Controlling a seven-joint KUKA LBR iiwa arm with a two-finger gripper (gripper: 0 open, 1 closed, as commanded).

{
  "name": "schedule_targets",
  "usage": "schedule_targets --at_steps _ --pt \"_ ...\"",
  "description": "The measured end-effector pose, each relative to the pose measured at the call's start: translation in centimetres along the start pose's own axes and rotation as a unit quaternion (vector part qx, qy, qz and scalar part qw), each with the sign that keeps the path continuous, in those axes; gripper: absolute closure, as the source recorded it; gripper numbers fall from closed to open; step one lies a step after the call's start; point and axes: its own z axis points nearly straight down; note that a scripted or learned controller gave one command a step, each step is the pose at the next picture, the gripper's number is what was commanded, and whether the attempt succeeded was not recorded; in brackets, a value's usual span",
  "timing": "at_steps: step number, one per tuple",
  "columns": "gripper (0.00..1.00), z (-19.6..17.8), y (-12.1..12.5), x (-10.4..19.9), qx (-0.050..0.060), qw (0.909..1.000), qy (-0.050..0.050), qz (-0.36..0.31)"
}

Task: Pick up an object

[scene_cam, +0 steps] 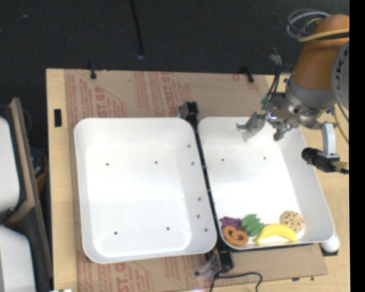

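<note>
The gripper (265, 127) hangs over the far end of the right bin (304, 181), its two fingers (250, 126) spread apart with nothing between them. Above it the wrist rises into the orange band of the arm (316, 53), which comes in from the right side of the view.

Under the gripper the bin floor is bare white. The things to pick from lie well apart from it, bunched at the near end of the same bin: a toy banana (276, 232) along the near wall, a round cookie (291, 221) just beside and behind it, a green leafy piece (252, 224) touching the banana's left end, a purple bunch of grapes (231, 222) to the left of that, and an orange pretzel-like ring (235, 236) at the corner. The left bin (85, 163) sits alongside, the two meeting at a dark divider between them.

As for progress, I judge the pick has hardly begun: no object is lifted or even touched, and the open gripper is at the opposite end from the cluster. What is left is the whole job, namely travelling to the near end, coming down on one item, closing, and raising it. The pieces crowd each other, so singling one out may be tricky.
</note>
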Motion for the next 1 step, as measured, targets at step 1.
schedule_targets --at_steps 1 --pt "0.0 5.71 -6.69 -1.69 0.003 1.0 0.0 0.002"
